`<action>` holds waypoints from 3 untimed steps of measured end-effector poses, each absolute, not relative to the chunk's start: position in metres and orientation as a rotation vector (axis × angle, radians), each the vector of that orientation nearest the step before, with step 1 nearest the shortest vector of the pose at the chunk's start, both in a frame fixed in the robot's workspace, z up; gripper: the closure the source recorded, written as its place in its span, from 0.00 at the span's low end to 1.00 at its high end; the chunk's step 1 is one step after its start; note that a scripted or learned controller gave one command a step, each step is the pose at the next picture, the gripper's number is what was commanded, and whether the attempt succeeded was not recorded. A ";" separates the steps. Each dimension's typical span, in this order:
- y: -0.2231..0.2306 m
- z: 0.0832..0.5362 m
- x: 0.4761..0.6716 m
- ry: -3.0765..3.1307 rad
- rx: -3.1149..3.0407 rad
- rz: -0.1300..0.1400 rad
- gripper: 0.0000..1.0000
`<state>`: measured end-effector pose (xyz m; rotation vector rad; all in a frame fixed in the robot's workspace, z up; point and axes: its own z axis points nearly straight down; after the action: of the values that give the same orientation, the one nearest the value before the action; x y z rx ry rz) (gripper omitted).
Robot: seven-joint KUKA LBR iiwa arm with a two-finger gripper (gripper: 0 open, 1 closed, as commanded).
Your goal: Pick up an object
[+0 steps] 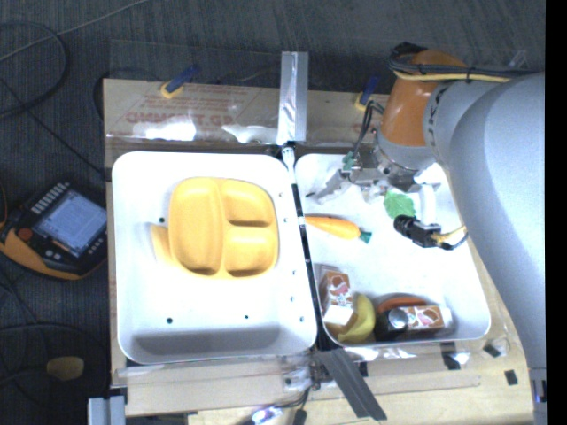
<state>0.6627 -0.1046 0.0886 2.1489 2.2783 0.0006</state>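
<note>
My gripper (pixel 347 187) hangs over the back of the right bin (pixel 469 282), below the orange wrist band. It is open, with nothing between its fingers. An orange carrot (pixel 331 227) with a green tip lies just in front of the gripper, apart from it. A small green object (pixel 399 204) sits to the gripper's right, partly under the wrist. Along the bin's front wall lie a snack packet (pixel 335 289), a yellow banana (pixel 359 319) and a dark bottle with a red label (pixel 409 316).
The left bin (pixel 133 308) holds a yellow compartment tray (pixel 221 226). A divider wall (pixel 299 237) separates the two bins. The grey arm (pixel 505 175) covers the right bin's far right side. A handheld pendant (pixel 58 228) lies off the bench to the left.
</note>
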 end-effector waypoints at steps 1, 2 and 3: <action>-0.107 0.090 0.595 2.383 2.036 0.006 0.00; -0.083 0.183 0.619 2.370 2.062 -0.002 0.00; -0.116 0.200 0.626 2.377 2.054 -0.002 0.00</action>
<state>0.6263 -0.1159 0.1999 2.0537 2.3772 -0.0019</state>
